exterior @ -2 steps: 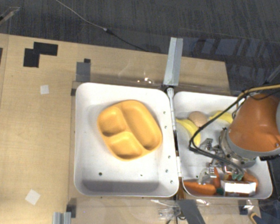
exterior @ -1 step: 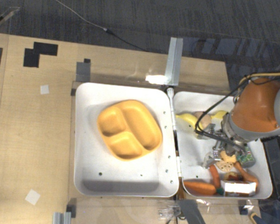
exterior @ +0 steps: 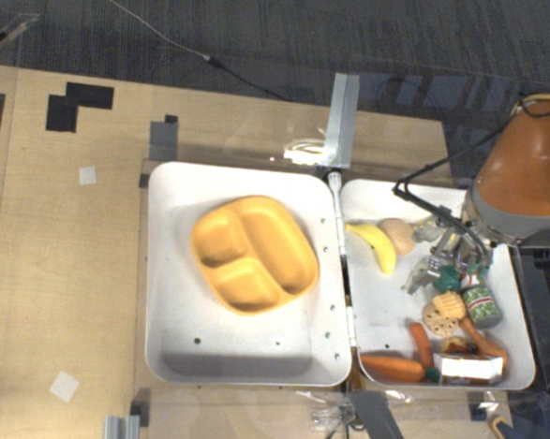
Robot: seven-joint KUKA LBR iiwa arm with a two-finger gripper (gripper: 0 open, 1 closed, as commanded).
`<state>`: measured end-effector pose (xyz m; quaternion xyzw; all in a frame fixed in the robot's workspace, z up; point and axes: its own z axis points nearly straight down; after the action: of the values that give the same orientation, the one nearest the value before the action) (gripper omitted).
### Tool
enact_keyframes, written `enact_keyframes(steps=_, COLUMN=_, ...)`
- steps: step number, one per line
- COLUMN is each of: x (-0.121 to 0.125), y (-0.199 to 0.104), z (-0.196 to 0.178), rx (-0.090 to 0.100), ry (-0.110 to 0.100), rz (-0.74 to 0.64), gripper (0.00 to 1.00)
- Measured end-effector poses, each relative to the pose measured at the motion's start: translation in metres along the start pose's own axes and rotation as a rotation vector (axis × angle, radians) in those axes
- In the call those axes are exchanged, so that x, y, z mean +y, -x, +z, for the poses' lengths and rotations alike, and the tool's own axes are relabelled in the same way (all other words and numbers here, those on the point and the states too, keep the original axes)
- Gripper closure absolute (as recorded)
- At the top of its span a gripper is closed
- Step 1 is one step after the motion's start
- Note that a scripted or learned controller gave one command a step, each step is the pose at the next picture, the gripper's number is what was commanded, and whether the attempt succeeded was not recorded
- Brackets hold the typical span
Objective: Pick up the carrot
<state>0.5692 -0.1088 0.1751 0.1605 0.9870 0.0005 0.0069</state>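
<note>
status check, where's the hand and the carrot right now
Hand over right white bin, nothing seen held. Long orange carrot lying by that bin's front wall, untouched. Small orange-red sausage and round waffle cookie sit between.

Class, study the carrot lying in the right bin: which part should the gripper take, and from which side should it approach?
Grip the carrot mid-length, probably from straight above. It lies flat along the right bin's near wall, so the fingers should close across its narrow width, one on the wall side, one toward the sausage.
</note>
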Motion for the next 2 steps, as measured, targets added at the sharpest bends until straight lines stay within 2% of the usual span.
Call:
enact_keyframes(steps=1, x=0.021, y=0.072, z=0.086, rx=0.004, ry=0.000, rz=0.098, gripper=0.00)
enact_keyframes(steps=2, x=-0.007, y=0.092, z=-0.025, rx=-0.008, ry=0.000, rz=0.247, gripper=0.00)
